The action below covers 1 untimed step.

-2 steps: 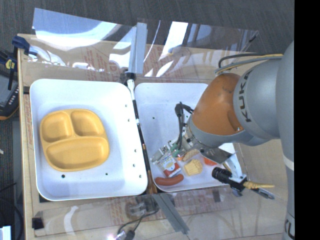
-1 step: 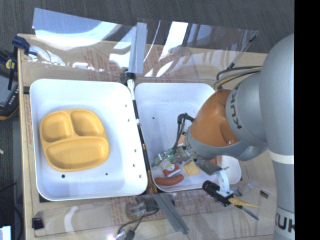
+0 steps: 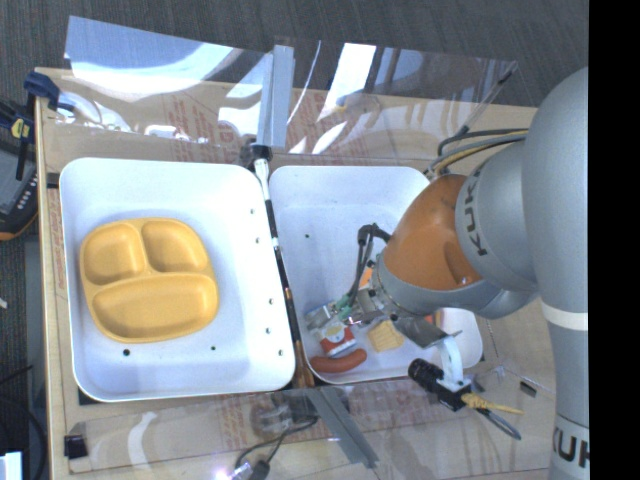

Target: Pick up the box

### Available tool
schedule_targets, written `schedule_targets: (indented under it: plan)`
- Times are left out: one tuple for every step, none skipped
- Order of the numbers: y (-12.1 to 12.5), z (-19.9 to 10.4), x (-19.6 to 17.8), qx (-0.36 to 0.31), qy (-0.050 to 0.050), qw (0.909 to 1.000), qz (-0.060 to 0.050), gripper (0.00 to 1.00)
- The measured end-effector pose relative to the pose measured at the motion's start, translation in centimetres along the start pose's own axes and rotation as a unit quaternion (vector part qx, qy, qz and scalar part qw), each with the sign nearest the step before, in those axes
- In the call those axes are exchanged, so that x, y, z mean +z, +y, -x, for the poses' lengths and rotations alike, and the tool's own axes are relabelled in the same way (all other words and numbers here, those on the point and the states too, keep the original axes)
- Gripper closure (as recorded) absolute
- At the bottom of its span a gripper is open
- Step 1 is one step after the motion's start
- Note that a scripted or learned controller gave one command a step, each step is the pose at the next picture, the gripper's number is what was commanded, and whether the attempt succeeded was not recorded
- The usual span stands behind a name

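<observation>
1. Two white bins side by side on the surface (image 3: pixel 150 438): left bin (image 3: pixel 240 368), right bin (image 3: pixel 320 208).
2. In the left bin, a yellow three-compartment tray (image 3: pixel 148 278), lying flat towards that bin's left side.
3. Reaching in from the right, the grey arm (image 3: pixel 540 218) with its orange band (image 3: pixel 430 238), bent low over the near right part of the right bin.
4. Claw (image 3: pixel 345 313) down near the right bin's front edge; whether apart or together, cannot tell.
5. Just beside the claw, a small tan box (image 3: pixel 383 338) lying on the bin floor, partly under the wrist.
6. Left of the box, at the front wall, a red sausage-shaped item (image 3: pixel 338 360).
7. Nothing seen clamped in the claw.
</observation>
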<state>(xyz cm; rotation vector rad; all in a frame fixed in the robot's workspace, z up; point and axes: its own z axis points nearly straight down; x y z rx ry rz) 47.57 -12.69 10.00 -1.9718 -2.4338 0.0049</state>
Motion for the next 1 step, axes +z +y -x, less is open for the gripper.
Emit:
schedule_targets:
  plan:
    - [7.36,-4.44,-9.21,0.068,-0.001,0.9977,0.003,1.0]
